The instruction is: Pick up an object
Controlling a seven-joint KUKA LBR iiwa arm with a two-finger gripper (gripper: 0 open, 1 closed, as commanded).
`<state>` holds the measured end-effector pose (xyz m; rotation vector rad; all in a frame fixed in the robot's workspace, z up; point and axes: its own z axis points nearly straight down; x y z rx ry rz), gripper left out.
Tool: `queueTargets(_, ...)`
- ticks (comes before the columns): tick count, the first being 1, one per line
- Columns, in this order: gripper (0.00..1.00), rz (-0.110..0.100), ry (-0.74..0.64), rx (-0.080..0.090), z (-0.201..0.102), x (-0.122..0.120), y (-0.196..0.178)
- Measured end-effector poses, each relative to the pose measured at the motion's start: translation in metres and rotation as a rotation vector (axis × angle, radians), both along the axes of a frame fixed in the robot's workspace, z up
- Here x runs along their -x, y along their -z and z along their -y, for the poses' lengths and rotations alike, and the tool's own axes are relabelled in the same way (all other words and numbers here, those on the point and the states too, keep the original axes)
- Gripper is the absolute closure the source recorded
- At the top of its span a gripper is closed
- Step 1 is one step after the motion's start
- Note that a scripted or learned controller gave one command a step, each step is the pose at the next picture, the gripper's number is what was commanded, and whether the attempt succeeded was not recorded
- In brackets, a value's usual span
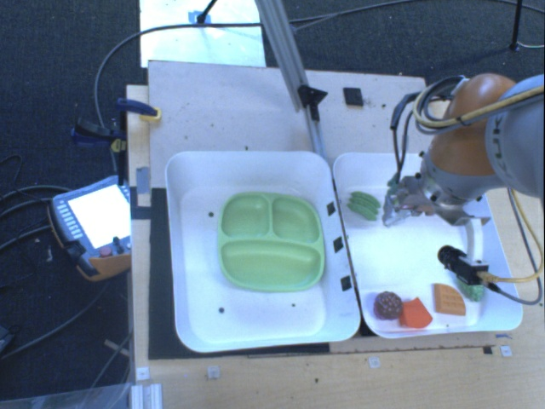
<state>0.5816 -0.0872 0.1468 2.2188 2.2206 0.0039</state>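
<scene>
green is the first thing i pick out on my left: a divided plate lying flat in the left bin, with two small wells along its far side and one long well nearer me. the bin sits on the pale table, and a metal pole slants down from the top of my view and ends at the far edge of the bins, about where the two meet.

moving right across the seam, the right bin holds four small things. a green pod lies near its far left corner, flat on the white floor. my claw hangs just to the right of the pod, close beside it; from this slant i cannot tell whether it is released or clenched, and i see nothing gripped in it. the grey arm with its orange band runs off to the right.

along the near edge of the same bin, well apart from the claw, i see a dark round berry, then an orange-red wedge just beside it, then a tan cracker-like piece further right.
</scene>
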Motion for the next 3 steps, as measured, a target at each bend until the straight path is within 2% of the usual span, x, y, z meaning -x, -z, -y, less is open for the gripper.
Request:
queueTargets(2, 1.00, 0.004, -0.004, 0.001, -0.003, 0.003, -0.096)
queueTargets(3, 1.00, 0.000, -0.009, -0.001, -0.056, -0.014, -0.104)
